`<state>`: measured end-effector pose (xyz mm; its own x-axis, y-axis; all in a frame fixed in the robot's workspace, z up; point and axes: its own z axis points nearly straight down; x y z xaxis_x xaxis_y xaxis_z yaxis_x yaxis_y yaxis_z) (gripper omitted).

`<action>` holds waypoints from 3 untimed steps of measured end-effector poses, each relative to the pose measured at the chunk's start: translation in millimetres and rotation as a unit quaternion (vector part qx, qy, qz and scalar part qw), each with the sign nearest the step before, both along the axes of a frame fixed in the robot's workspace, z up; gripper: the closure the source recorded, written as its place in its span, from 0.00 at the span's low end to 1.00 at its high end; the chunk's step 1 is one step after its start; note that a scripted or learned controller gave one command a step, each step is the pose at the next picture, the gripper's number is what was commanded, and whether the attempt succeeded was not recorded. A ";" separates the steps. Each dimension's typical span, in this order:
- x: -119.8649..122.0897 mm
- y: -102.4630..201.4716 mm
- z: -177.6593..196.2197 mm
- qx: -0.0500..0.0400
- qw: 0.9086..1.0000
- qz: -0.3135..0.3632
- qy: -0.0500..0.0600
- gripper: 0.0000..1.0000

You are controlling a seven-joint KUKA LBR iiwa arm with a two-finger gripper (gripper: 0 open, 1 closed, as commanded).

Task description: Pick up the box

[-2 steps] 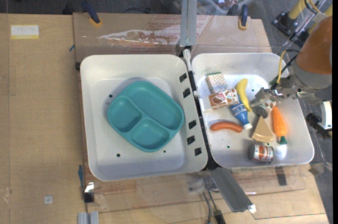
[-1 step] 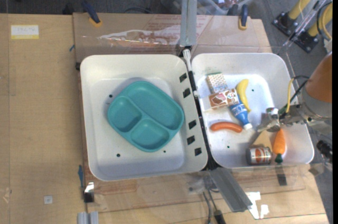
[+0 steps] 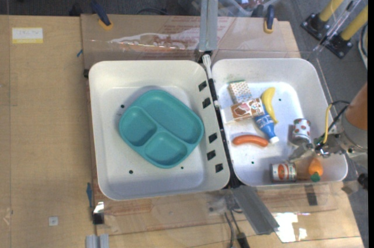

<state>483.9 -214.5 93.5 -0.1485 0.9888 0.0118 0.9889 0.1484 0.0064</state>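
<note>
Desk (image 3: 41,124) front edge nearest. On it: left bin (image 3: 105,124) with teal plate (image 3: 160,135), and right bin (image 3: 304,74) with mixed clutter. Arm (image 3: 355,124) sits low over the right bin's near right corner, by the can (image 3: 283,171). Jaws: cannot tell whether apart or together; nothing seen held. Box (image 3: 246,108), red-white, lies flat toward that bin's far left, well apart from the jaws. Judged unstarted: reach, grasp and lift remain.
</note>
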 end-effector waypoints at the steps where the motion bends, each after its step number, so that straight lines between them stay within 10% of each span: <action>1: 136.3 -7.0 99.3 -0.007 1.000 0.007 0.000 0.00; 2: 184.7 89.7 0.2 -0.007 0.997 -0.076 0.000 0.00; 3: 185.8 91.0 11.6 -0.007 0.997 -0.074 -0.001 1.00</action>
